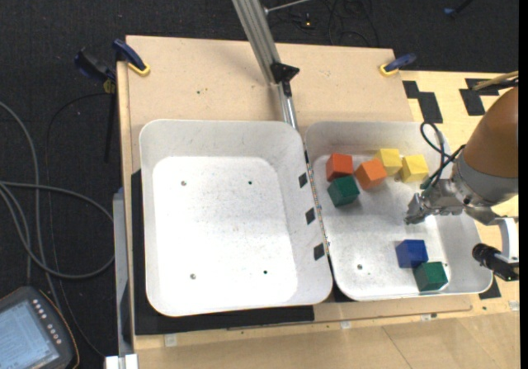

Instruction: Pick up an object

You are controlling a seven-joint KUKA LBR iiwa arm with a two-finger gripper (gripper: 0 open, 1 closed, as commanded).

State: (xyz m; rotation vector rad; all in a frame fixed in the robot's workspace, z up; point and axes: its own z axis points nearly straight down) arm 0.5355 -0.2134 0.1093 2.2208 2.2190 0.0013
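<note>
Where the right bin [462, 281] nears the camera, a green cube [431, 276] at the front edge, touching a blue cube [411, 253] just behind. Beyond these and slightly right, the claw [419, 209], low over bare bin floor, nothing seen between it; spread or pressed together, cannot tell. Farther back, a cluster: green cube [343, 191], two orange [339, 166] [371, 172], two yellow [389, 160] [414, 167], left of the claw. Left bin [157, 219] beside, on the tan surface [206, 78].
</note>
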